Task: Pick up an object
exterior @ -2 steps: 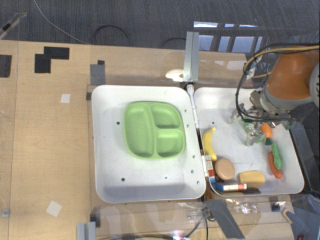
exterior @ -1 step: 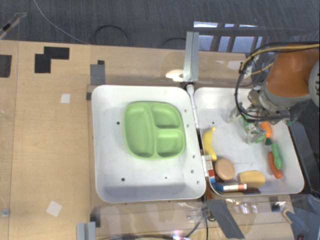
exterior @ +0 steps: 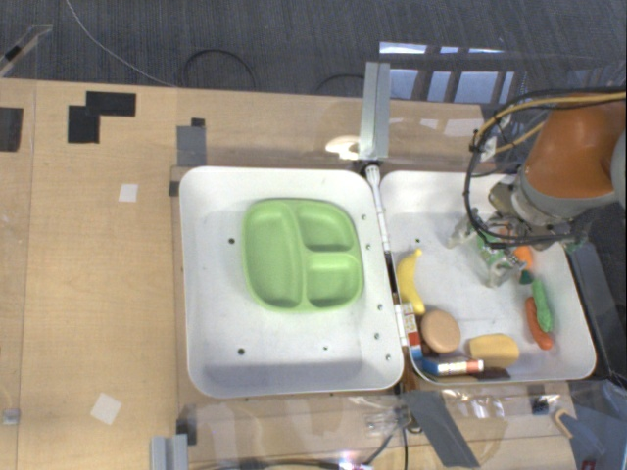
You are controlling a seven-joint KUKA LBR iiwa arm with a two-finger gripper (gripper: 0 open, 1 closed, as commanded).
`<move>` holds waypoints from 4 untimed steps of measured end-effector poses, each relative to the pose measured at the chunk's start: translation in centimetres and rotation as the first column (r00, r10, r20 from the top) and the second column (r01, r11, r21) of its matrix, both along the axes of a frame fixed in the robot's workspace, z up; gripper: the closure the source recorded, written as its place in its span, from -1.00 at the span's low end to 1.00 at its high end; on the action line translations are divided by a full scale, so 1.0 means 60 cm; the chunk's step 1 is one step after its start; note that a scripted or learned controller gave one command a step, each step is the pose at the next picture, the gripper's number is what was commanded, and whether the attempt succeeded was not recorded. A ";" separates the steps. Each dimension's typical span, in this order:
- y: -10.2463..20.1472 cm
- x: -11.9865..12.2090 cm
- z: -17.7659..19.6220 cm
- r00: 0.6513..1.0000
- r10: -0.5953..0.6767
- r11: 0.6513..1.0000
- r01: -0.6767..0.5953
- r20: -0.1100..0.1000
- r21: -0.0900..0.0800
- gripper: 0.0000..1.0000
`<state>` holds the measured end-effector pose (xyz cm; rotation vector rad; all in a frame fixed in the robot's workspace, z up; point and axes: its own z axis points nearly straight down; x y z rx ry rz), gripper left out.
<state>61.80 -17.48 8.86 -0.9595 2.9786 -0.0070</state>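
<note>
Along the near edge of the right bin (exterior: 588,365) lies a red and white marker (exterior: 457,367) (any print on it is too small to read), with a yellowish block (exterior: 493,348) and a round tan piece (exterior: 440,330) just behind; a banana (exterior: 409,280) lies against the left wall; a carrot (exterior: 540,325) and a green vegetable (exterior: 541,304) lie by the right wall. The left bin (exterior: 211,292) holds a green divided plate (exterior: 300,254). The gripper (exterior: 500,265) hangs over the right bin's far part, low beside the green vegetable; whether it grips anything cannot be told.

Green tray (exterior: 299,255) — yellow banana (exterior: 409,280).
</note>
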 end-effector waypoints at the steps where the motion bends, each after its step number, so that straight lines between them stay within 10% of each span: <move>1: 0.007 -0.013 0.001 1.000 0.017 1.000 -0.017 0.002 -0.001 -1.00; 3: -0.014 0.006 0.000 0.997 0.075 0.997 -0.075 -0.001 -0.001 -1.00; 4: -0.011 0.015 0.027 0.997 0.073 0.997 -0.073 0.017 -0.001 1.00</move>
